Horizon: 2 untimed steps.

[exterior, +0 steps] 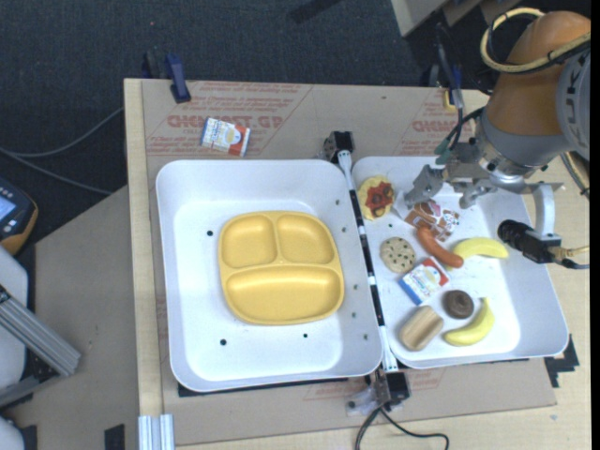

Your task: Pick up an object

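Off-task clutter, all on the view's left of my pincer (427, 193).
Yellow divided plate (281, 267) lies in the neighbouring bin (187, 195), well apart from me; small carton (225, 136) and blue clamp (176, 76) sit farther off, on the cardboard (281, 101).

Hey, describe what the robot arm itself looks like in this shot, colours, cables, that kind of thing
The arm has a rounded grey body with a broad orange band above the wrist. A thin yellowish cable loops over the orange section near the top. Below it sits a grey metal end effector of angular brackets and plates, with a black cylindrical part sticking out on the side toward the picture's right edge.
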Motion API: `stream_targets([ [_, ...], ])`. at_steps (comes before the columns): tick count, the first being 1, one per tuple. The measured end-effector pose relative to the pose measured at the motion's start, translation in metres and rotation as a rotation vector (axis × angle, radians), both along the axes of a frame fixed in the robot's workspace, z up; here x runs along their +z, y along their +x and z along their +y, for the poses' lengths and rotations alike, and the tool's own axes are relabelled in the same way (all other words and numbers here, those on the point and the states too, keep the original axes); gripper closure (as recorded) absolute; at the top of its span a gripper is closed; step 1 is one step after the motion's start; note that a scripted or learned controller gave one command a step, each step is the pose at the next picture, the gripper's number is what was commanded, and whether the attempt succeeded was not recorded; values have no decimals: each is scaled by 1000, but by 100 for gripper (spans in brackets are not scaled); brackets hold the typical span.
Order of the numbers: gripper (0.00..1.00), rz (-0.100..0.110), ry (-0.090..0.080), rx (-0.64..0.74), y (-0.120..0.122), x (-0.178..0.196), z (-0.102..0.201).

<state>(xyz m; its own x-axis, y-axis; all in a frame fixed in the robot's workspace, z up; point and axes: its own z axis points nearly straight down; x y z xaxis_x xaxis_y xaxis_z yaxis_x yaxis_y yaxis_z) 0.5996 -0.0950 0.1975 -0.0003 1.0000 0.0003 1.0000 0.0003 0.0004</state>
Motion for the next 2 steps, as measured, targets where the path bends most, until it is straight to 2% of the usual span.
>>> stream_targets([
  [1,0,-21,-5,2,15,-91,-27],
  [2,0,-28,-22,-3,15,-99,-20],
])
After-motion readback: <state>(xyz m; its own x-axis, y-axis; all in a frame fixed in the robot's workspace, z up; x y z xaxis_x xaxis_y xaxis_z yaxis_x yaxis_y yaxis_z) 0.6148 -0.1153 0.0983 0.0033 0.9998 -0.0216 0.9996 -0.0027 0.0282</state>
